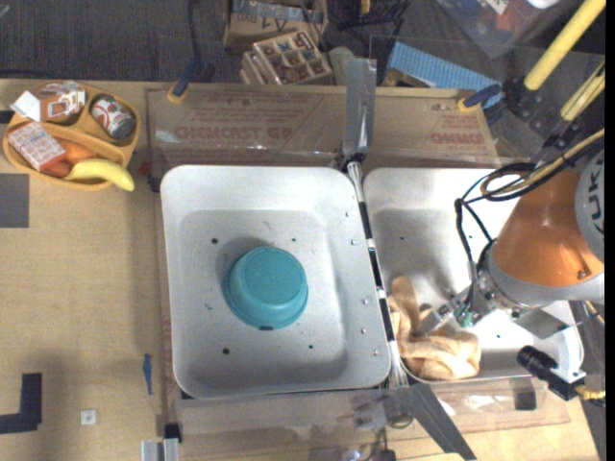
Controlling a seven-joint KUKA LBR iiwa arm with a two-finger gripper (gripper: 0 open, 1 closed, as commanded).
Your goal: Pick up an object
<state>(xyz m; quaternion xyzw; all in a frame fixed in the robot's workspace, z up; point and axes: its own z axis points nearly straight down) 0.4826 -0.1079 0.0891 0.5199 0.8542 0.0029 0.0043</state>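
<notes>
Camera view: tan plush-like lump (430,339), probably soft, light and squashy, lies in the near-left corner of the right bin (423,209). It looks wrinkled and matte; pinching a raised fold should hold best. The claw (450,317) sits low, just right of the lump, maybe touching; can't tell its state. A smooth teal upturned bowl (267,286), rigid-looking, sits in the left bin (192,209).
</notes>
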